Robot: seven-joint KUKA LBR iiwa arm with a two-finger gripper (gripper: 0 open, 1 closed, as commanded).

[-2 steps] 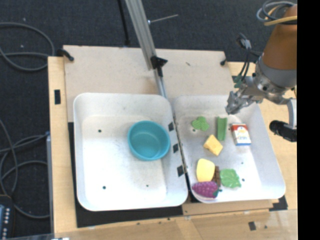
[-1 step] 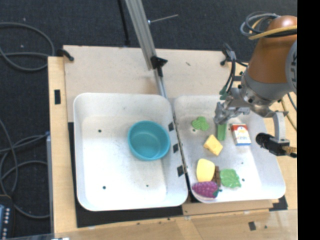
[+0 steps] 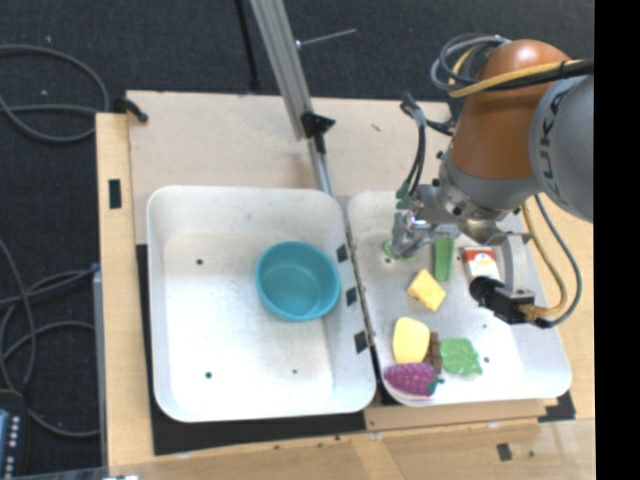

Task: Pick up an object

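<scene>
My gripper hangs over the back left part of the right bin, under the arm's orange wrist band. Just to its right lies a green stick-shaped object, and below that a yellow wedge. Nearer the front edge sit a yellow block, a purple grape bunch and a green leafy piece. A small red and white box lies under the arm's side. Nothing shows between the gripper's fingers.
A blue bowl sits in the middle of the left bin. A slanted metal rail rises behind the bins. A black cable fitting on the arm hangs over the right bin.
</scene>
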